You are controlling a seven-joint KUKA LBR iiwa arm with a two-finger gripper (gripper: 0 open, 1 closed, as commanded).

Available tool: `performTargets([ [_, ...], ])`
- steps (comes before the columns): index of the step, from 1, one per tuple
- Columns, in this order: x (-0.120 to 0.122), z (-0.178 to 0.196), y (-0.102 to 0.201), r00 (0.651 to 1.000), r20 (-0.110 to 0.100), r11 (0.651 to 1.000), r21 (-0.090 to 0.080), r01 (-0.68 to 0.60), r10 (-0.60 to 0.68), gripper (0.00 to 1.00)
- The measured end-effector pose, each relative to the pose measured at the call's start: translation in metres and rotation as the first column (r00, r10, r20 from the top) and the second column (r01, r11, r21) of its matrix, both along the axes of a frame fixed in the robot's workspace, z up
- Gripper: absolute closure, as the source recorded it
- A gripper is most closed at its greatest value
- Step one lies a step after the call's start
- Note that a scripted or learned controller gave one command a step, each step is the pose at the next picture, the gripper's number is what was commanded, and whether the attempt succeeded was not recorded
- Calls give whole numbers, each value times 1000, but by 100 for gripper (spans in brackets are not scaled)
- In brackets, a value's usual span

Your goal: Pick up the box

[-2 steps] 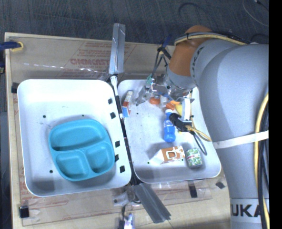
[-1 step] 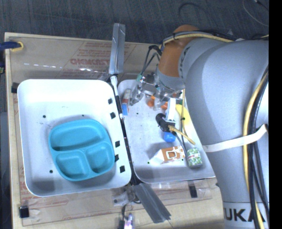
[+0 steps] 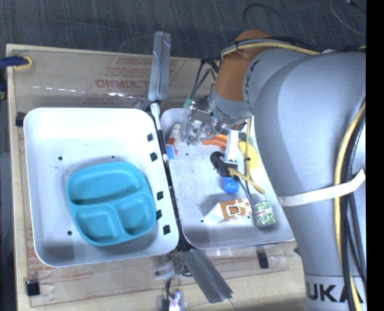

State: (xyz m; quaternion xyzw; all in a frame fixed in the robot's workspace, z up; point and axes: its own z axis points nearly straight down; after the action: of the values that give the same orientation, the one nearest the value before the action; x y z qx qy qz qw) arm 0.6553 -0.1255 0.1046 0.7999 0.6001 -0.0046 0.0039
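The wooden table [image 3: 82, 76] carries two white bins: the left bin [image 3: 43, 148], and touching its right side, the right bin [image 3: 198, 232].

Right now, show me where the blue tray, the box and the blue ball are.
Blue tray [image 3: 111, 201], camera view, on its middle ridge.
Box [image 3: 234, 208], camera view, on its top face.
Blue ball [image 3: 229, 186], camera view, on its centre.

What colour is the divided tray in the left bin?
Light blue, turquoise-like; the divided tray shows plainly in the camera view.
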Motion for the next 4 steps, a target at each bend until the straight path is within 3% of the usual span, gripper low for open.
performTargets([
  [1,-48,104,33,1000,0,1000,13,-6,6,100],
  [2,-94,86,70,943,-5,943,11,332,-332,100],
  [3,-121,123,34,796,0,796,11,605,-605,100],
  [4,-73,281,59,475,2,475,12,880,-880,100],
])
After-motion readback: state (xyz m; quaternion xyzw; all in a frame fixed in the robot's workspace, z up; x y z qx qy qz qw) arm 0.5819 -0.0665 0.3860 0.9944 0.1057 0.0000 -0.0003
